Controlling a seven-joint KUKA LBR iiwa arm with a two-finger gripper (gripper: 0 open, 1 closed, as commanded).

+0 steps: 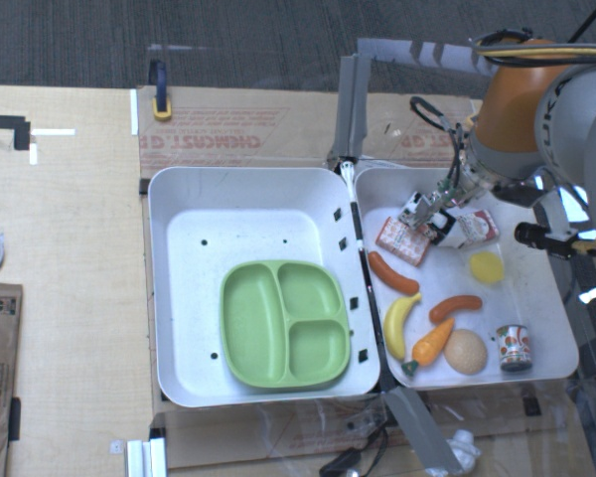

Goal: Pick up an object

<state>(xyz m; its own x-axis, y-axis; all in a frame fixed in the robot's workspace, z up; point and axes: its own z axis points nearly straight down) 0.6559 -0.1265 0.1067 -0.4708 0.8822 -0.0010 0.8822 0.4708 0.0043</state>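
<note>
My gripper (427,217) hangs low in the right bin (556,296), near its back, right over the red-and-white box (402,241). Whether anything sits between its tips I cannot make out. Beside it to the right lies a white-and-red packet (479,228). A yellow lemon (487,266) rests just in front of that. Nearer the front lie two sausages (392,272) (455,307), a banana (398,324), a carrot (429,344), a tan round piece (466,351) and a small can (514,347).
The left bin (179,266) holds a green divided plate (284,322). The grey arm with its orange band (517,97) reaches in from the upper right over the right bin's back corner. A grey post (350,112) stands behind the bins' shared wall.
</note>
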